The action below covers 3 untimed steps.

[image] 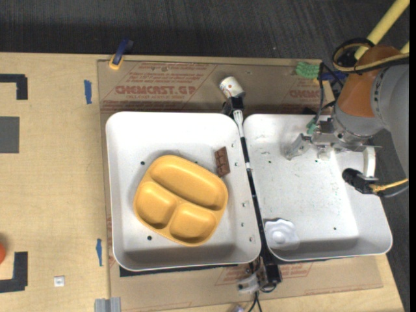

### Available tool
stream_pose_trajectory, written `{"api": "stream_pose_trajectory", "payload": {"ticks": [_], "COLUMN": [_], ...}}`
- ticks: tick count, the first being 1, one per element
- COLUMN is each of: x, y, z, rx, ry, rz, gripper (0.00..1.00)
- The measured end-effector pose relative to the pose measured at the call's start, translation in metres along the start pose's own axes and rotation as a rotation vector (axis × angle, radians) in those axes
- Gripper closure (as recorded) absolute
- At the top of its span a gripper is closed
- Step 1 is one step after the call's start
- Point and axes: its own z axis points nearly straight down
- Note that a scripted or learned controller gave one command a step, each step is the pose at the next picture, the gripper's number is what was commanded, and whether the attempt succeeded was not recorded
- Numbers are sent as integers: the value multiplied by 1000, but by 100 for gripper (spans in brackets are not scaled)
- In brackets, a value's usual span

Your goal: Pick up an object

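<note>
Gripper poised over the right bin, nothing yet in hand

The gripper [298, 145] hung over the upper part of the right bin [338, 239], its grey fingers pointing toward that bin's left side from under the orange-banded wrist. Whether those fingers were apart or closed could not be told from this slanted view, and nothing showed between them, so no object could be counted as held.

Directly beneath the tool the bin floor looked bare. The nearest candidate in that bin was a small white object [281, 232] resting near the lower left corner, close against the wall shared with the left bin [130, 135]. It was pale against the white floor and hard to make out.

Across the divider, the left bin held a large yellow divided tray [181, 198], lying tilted across its middle, and a small brown piece [221, 162] just beside the tray's upper right edge, near the divider.

To do the pick well, the arm would probably need to travel down the bin toward the white object, centre the fingers over it, and descend squarely, keeping clear of the wall so a finger did not land on the rim. The yellow tray looked too broad for a two-finger grasp except perhaps at an edge.
</note>
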Motion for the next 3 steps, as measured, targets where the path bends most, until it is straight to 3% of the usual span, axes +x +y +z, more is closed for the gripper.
{"api": "stream_pose_trajectory", "payload": {"ticks": [1,2,3], "x": [66,67,67], "y": [-45,-44,-44], "z": [0,-11,-11], "rx": [3,0,0], "ry": [3,4,4], "rz": [-104,-103,-103], "gripper": [0,100,0]}}
